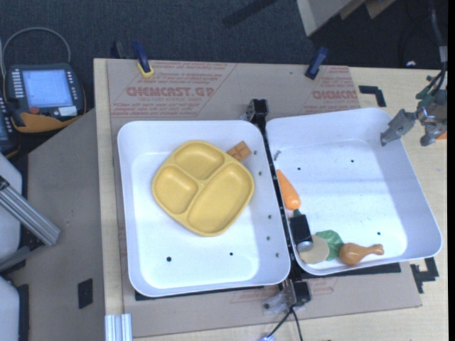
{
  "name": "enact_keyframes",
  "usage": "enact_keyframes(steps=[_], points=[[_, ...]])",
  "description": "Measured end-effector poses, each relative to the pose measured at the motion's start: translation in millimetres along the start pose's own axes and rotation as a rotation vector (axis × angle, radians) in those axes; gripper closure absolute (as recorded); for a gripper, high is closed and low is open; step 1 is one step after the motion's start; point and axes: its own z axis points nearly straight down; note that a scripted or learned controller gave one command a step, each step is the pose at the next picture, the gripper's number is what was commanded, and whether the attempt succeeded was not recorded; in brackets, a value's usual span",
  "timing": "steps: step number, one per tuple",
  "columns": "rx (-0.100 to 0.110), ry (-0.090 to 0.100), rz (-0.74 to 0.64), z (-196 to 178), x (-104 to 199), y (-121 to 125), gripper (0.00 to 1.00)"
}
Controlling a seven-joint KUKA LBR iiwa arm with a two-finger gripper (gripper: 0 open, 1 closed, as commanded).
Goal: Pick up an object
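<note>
- Near edge of right bin (398, 190), left corner: pickables bunched up – drumstick toy (360, 250), green piece (331, 239), pale round disc (315, 250), small black block (299, 227). Disc overlaps green piece and touches black block. Risk: fingers land on two items at once, or clip the bin wall, since all sit tight to the rim.
- Orange carrot (287, 189) lies along right bin's left wall, a bit further back. Risk: wall blocks one finger, carrot rolls or gets pushed, not pinched.
- Left bin (142, 247): yellow divided plate (204, 187) mid-bin, wide and shallow; prob too broad to pinch except at the rim. Small brown block (239, 150) touching plate's far-right edge – plate obstructs approach on that side.
- Gripper (412, 125) at far-right corner of right bin, over the rim, well apart from every item. Fingers look spread, nothing between them; small in frame, so low confidence.
- Far: clamps (144, 67) on the board's far edge, pendant (44, 91) off the board. Not in the way.
</note>
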Motion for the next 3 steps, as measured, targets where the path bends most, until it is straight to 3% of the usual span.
enact_keyframes(steps=[1, 3], points=[[-0.012, -0.003, -0.004, -7.0, 0.8, 2.1, 0.0], [-0.006, 0.0, -0.003, 102.3, 0.2, -2.9, 0.0]])
